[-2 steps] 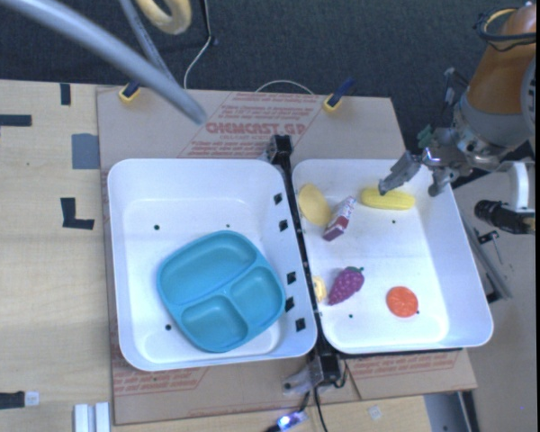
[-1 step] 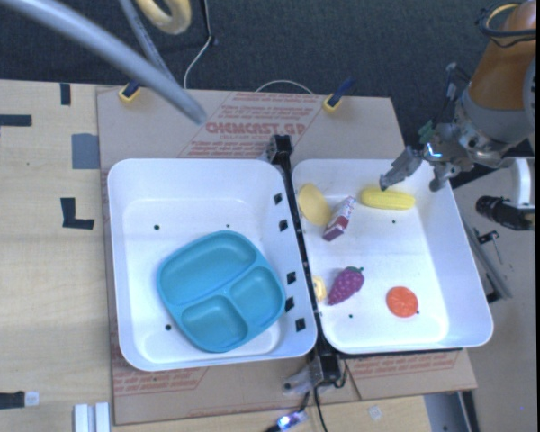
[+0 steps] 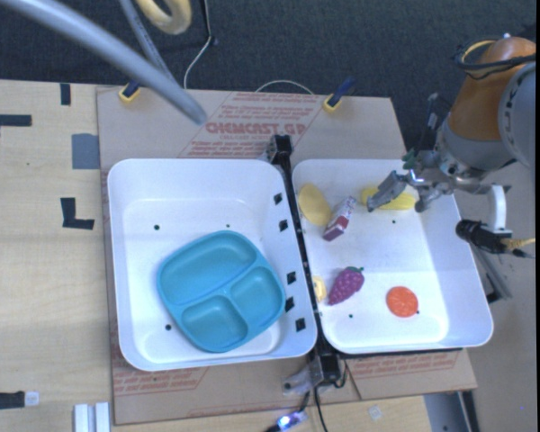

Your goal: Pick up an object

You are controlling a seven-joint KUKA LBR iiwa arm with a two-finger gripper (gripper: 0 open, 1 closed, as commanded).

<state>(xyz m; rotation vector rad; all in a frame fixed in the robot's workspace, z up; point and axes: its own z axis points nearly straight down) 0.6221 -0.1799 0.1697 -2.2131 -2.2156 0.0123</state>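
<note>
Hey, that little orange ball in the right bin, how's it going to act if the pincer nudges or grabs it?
The orange ball looks round, so it would probably roll on the flat floor of the right bin. It seems small and smooth, likely light and apt to slip out of a pinch.

Open floor is left in the right bin (image 3: 450,318) between the grape bunch (image 3: 346,284), orange fruit (image 3: 401,301) and small bottle (image 3: 338,219); the left bin (image 3: 130,205) is largely occupied by a blue tray (image 3: 220,289).
</note>
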